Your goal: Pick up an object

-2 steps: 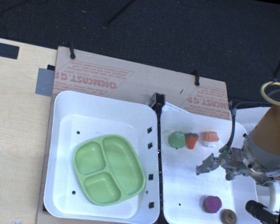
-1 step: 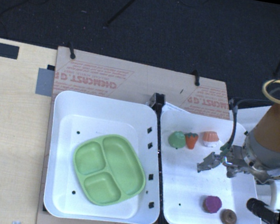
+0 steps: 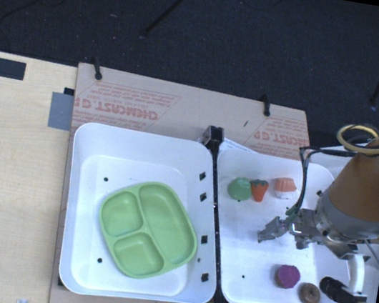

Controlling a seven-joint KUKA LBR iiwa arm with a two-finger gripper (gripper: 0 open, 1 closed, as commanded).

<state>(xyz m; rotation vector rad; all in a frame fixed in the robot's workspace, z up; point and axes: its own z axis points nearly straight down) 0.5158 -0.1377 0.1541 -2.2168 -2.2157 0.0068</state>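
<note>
Dark carpet w/ cables sits behind the worktop [image 3: 4, 172], which carries two white bins on cardboard: left bin [image 3: 96, 145] holds a green divided plate [image 3: 148, 229], right bin [image 3: 251, 296] holds the candidates. You've got a green round item [image 3: 239, 189], a small orange carrot-like piece [image 3: 259, 189] touching or just beside it, and a pale orange-white piece [image 3: 284, 186] near the far wall; a purple ball [image 3: 287, 276] and a brown ring-shaped thing [image 3: 309, 294] sit near the front right corner. The end effector [image 3: 273, 231] hovers over bare bin floor between those two groups, nothing visible between its parts; whether it's apart or together you can't tell from this angle. Risks, imo: descending here closes on nothing. Going for green, the carrot alongside may get nudged or double-grabbed. Purple ball looks round, likely to roll off a skewed pinch. Brown ring is close to the bin wall, so a collision w/ the rim is possible.
</note>
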